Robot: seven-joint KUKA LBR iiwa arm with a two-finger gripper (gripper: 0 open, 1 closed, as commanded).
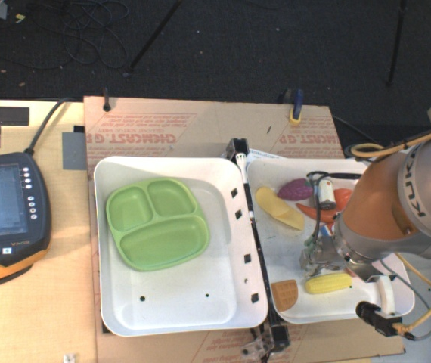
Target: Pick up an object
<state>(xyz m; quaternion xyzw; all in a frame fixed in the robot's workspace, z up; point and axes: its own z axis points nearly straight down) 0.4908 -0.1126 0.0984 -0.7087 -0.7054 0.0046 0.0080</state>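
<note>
The arm reaches in from the right, its orange band above the right bin [406, 302]. The jaws [320, 257] sit low inside this bin, just above the corn cob [329, 283] — whether they are wide, narrow or holding anything cannot be told. The corn cob lies on the bin floor near the front edge. A brown cracker-like piece [284, 293] lies just left of it. Further back lie a yellow banana-shaped item [278, 206], a purple item [296, 189] and a red-orange piece [342, 198]. The left bin [117, 308] holds a green divided plate [157, 222], flat, well apart from the jaws. A teach pendant [7, 210] rests on the desk [57, 308] at far left.
</note>
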